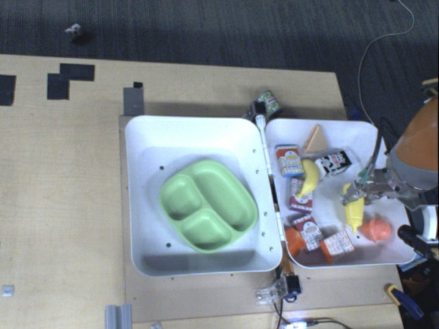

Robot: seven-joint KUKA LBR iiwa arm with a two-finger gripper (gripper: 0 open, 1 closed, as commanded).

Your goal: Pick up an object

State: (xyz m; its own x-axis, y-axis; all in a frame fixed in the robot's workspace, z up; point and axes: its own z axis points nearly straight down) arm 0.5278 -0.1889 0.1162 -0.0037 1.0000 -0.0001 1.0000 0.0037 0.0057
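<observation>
The right bin [328, 125] holds several small items. A yellow bottle-like piece [354, 215] lies near its right side, next to a salmon-pink round object [376, 230]. A banana [311, 177] lies in the middle, with a black and white carton [334, 161], a red and white carton [289, 161] and a tan wedge [315, 140] behind it. My gripper [362, 189] hangs at the right of this bin, just above the top end of the yellow piece. Nothing is visibly lifted.
The left bin [147, 184] holds a green divided plate [208, 203]. Small cartons [338, 244] and an orange item [295, 240] crowd the right bin's front edge. A green can [268, 103] lies on the bench behind the bins. A cable [376, 149] runs down to my wrist.
</observation>
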